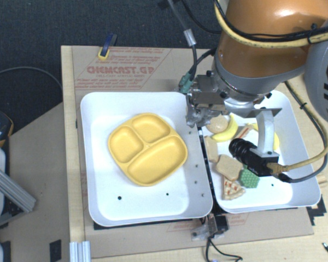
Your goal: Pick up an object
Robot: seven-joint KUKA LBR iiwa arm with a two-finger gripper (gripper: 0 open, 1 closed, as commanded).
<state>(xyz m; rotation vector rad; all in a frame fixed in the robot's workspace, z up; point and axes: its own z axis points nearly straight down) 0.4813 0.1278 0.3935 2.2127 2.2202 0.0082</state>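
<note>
1. Bins sit side by side on the bench: the left bin (93, 146) carries a yellow divided plate (147, 148) near its middle, and the right bin (300, 195) carries a heap of small toy foods.
2. Candidates for the pick all lie along the right bin's left edge: a banana (232, 131) with a pale round piece (218, 124) touching it, a tan bread slice (227, 166), a green piece (250, 179) and a pizza slice (232, 190) toward the near left corner.
3. The gripper (199, 113) hangs over the wall between the two bins, at the far left corner of the right bin, just beside the banana.
4. Whether the claw is open or closed, I cannot tell; the wrist body hides it.
5. Judged progress: nothing looks lifted; every item rests in its bin, so grasp and lift are left to do.
</note>
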